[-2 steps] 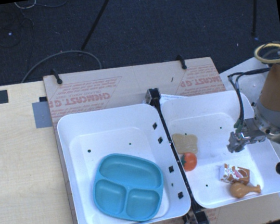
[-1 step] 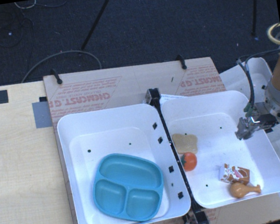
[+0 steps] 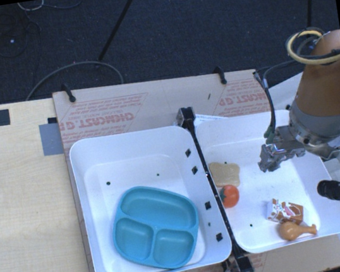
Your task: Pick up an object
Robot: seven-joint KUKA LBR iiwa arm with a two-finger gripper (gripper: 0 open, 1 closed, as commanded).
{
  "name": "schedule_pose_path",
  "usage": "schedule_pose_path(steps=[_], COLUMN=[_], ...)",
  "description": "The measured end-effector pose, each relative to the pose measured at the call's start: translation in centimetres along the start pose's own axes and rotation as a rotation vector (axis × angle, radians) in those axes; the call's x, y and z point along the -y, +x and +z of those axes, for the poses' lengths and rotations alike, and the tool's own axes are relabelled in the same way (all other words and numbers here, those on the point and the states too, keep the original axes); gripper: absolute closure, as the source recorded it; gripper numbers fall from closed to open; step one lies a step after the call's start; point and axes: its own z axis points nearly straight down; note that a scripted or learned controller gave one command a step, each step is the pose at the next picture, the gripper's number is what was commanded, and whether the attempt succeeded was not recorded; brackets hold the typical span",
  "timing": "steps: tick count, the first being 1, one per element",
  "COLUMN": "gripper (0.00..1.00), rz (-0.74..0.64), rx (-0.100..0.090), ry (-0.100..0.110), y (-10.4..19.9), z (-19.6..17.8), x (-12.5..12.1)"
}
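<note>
Pincer (image 3: 270, 160), state unclear, hovers over rt bin (image 3: 247, 136); tomato (image 3: 229, 196) sits nearby, lower-left.

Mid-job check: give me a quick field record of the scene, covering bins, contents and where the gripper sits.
left bin: holds a blue divided tray
right bin: holds four small items
near divider: tan bread-like slice touching an orange-red tomato-like ball below it
front right corner: small printed packet above a toy chicken drumstick
gripper: over the right bin's right side, apart from all four items
grasp: nothing seen held
</note>
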Motion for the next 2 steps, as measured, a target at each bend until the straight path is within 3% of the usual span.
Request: schedule_pose_path(steps=[2], gripper=[1.0], rz=[0.001], rx=[0.001], ry=[0.0], y=[10.6], z=[0.9], x=[-2.2])
